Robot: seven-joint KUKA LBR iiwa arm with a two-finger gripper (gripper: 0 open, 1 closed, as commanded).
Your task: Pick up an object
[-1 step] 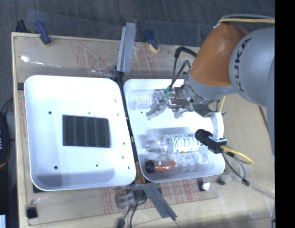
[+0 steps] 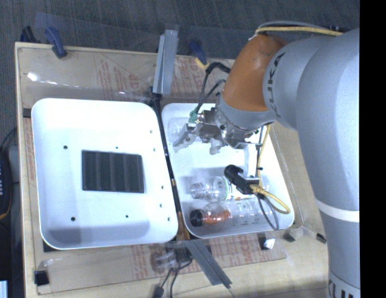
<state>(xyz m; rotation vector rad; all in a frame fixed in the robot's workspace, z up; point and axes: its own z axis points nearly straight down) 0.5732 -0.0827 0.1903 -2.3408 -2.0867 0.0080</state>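
Clear bottle [image 2: 211,189] and orange bottle [image 2: 212,216] lie side by side in the right bin [image 2: 185,169], near its front edge. End effector [image 2: 196,134] hovers at the bin's far end, apart from both; open or shut, can't tell. Best approach, imo: centre over the clear bottle, align across its width, then descend straight.

Two white bins on a pale tan tabletop, under a grey arm with an orange band.

The left bin [image 2: 50,123] is plain white, with a dark grey panel [image 2: 112,171] ribbed in darker stripes at its middle and small black dots around it. The right bin [image 2: 199,166] is white too, and holds a clear bottle [image 2: 210,189] and an orange-filled bottle [image 2: 211,216] with a black cap. The tabletop [image 2: 87,73] bears faint red printed lines and lettering. A blue clamp [image 2: 56,42] marks its far left corner.
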